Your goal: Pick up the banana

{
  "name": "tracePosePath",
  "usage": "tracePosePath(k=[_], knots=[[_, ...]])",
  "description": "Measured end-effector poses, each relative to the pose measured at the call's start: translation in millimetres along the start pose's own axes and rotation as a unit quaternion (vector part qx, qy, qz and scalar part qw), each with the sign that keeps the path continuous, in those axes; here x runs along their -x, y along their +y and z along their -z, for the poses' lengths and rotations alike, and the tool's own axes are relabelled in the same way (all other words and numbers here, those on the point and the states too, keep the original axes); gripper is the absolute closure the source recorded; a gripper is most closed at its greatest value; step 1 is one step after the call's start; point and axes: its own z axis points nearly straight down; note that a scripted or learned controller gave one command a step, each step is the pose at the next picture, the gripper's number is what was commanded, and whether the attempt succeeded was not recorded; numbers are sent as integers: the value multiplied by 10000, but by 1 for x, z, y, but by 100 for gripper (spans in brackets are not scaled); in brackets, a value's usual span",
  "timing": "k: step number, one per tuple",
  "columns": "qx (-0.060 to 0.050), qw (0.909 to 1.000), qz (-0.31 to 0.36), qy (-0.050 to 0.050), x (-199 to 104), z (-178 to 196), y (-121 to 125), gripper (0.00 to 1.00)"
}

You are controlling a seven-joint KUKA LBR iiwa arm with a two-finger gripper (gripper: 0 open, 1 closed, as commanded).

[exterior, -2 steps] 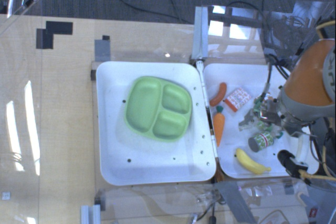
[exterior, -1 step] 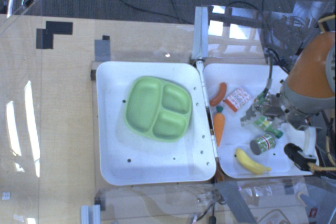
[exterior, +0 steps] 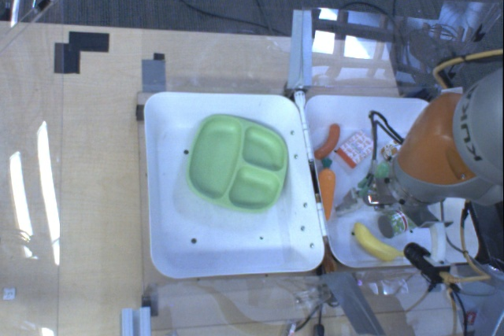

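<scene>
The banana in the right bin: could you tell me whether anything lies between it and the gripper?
Nothing visible does. The banana lies bare on the right bin's floor near its front edge. The gripper is just above it in the view; the carrot lies off to the left.

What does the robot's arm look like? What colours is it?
The arm is big and round, grey with a wide orange band. Black and yellow cables run along it, and dark letters are printed on its grey shell.
</scene>
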Motion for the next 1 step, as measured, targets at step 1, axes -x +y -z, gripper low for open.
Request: tracePosePath(k=[1], knots=[[42,9914,1312,-13,7,0,-4,0]])
